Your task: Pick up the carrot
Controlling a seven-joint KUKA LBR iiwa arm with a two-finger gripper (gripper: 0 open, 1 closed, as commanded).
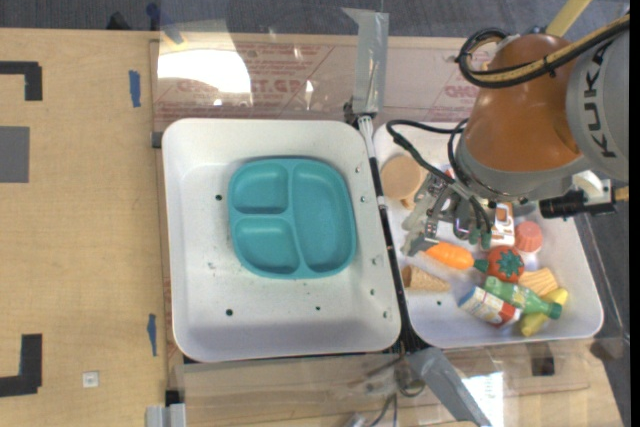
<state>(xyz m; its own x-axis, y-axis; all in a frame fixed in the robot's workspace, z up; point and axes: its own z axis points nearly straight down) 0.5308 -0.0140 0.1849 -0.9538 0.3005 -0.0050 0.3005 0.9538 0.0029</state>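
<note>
The metal two-finger pincer (432, 223) hangs spread open just above the small orange plastic carrot (449, 257) at lower right; crowded toys beside it could get nudged or snagged instead.

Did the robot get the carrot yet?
Not yet. The claw has been brought down into the right bin, right beside the carrot. The carrot lies among the other toy food, with nothing lifting it. Closing on it and raising it is what is left. The teal tray sits in the left bin.
</note>
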